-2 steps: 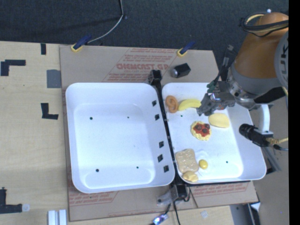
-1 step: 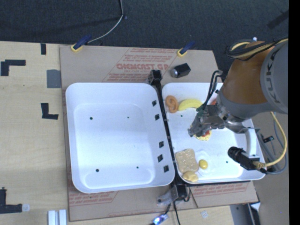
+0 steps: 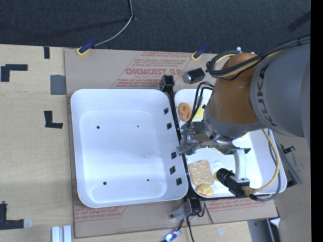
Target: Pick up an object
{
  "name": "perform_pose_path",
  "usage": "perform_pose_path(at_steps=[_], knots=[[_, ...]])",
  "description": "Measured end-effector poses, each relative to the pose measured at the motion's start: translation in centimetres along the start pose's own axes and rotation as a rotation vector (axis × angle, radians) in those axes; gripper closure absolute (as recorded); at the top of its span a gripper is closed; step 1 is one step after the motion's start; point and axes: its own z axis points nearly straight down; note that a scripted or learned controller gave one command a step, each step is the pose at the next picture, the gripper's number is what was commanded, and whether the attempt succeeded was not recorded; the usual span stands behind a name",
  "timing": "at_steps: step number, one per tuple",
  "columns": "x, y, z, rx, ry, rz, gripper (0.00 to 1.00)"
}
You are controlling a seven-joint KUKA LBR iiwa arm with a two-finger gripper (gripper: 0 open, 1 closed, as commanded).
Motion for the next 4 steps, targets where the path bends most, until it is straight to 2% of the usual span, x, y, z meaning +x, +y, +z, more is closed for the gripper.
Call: perform_pose_path(at_steps=[1, 2, 3, 4], knots=[[6.7, 10.5, -1.1, -0.011, -0.001, -0.001, 1.0], [15.8, 14.5, 0.7, -0.005, 0.001, -0.001, 1.0], [21.1, 18.4, -5.5, -0.012, 0.001, 0.002, 1.0], [20.8, 18.6, -31.7, -0.021, 0.002, 0.004, 1.0]])
